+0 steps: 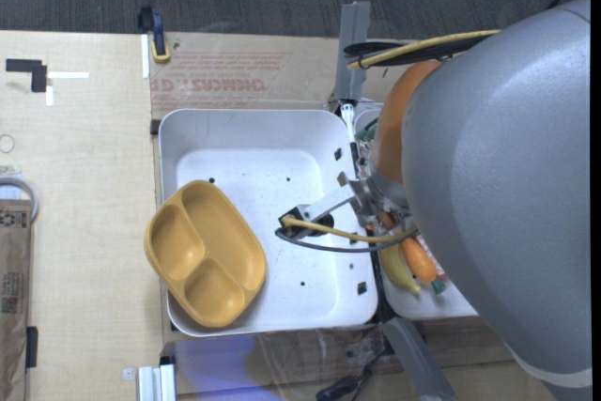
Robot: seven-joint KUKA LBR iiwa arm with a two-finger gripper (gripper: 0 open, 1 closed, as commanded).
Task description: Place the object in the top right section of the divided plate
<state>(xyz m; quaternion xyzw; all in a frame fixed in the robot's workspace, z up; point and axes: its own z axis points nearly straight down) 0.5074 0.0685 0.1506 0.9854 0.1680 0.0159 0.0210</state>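
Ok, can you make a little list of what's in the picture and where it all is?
arm: grey, reaching in from the right
left bin: white
plate: yellow, three sections, in left bin's lower left, over its rim
right bin: mostly under the arm
carrot: orange, in right bin
banana: right bin, beside carrot

On the tabletop point(84, 164) two bins stand side by side. In the left bin point(282, 136) the divided plate point(205, 254) lies at the lower left corner, partly over the left rim. In the right bin point(449, 300), near the wall between the bins, a banana point(399, 269) lies left of a carrot point(420, 260), touching it
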